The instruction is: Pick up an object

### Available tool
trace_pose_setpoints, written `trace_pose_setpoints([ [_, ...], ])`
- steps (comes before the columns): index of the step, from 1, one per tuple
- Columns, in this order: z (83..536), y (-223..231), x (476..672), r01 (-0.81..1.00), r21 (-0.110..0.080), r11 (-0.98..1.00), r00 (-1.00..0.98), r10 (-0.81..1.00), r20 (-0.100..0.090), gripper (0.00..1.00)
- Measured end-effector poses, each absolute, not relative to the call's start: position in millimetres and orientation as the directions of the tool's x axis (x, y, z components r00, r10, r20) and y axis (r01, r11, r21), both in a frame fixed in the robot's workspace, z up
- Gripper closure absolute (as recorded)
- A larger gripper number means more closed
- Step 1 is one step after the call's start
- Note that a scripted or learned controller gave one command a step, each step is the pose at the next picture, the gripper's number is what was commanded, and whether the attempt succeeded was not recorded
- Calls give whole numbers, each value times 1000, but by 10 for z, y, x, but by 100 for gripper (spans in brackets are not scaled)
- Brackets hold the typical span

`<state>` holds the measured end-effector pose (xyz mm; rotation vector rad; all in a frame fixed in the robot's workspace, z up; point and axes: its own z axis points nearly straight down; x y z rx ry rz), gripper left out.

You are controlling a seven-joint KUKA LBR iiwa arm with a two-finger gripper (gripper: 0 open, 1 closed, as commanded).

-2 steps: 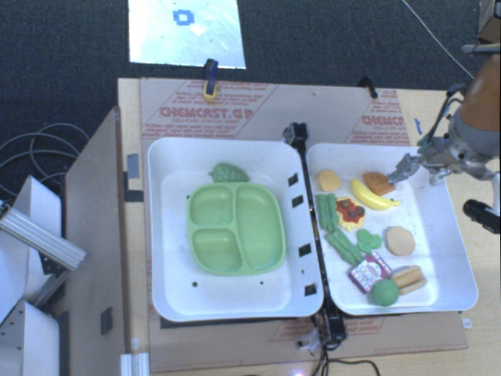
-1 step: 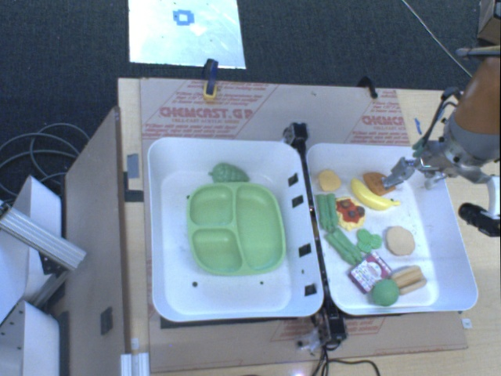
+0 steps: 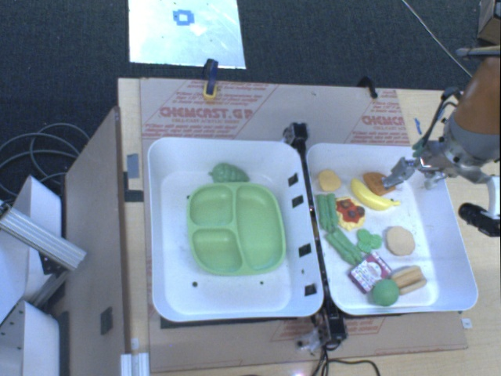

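- Grey two-finger gripper point(image 3: 398, 172) low over the right white bin point(image 3: 458, 266), jaws' state impossible to tell, nothing visibly held.
- Nearest targets: brown round toy point(image 3: 374, 183) and yellow plastic banana point(image 3: 373, 195), touching, just beside.
- Lift not yet done.
- Green divided plastic tray point(image 3: 235, 229) in the left white bin point(image 3: 168, 210), well apart.

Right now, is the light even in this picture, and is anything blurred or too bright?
Camera view: the light is soft and even, shadows faint. The white bins look bright but keep their edges. The foil-like sheet at the top shows pale glare. The gripper and arm are slightly blurred; the small food items lack fine detail.
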<state>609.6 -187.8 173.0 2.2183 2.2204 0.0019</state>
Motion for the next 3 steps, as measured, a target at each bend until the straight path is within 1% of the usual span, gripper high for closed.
trace_pose_setpoints([
  [1,905,-1621,5273,1000,4,0,0,1000,-2,0],
  [2,865,-1284,5779,1000,8,8,-8,1000,-2,0],
  [3,1254,-1870,4980,1000,0,-7,7,1000,-4,0],
])
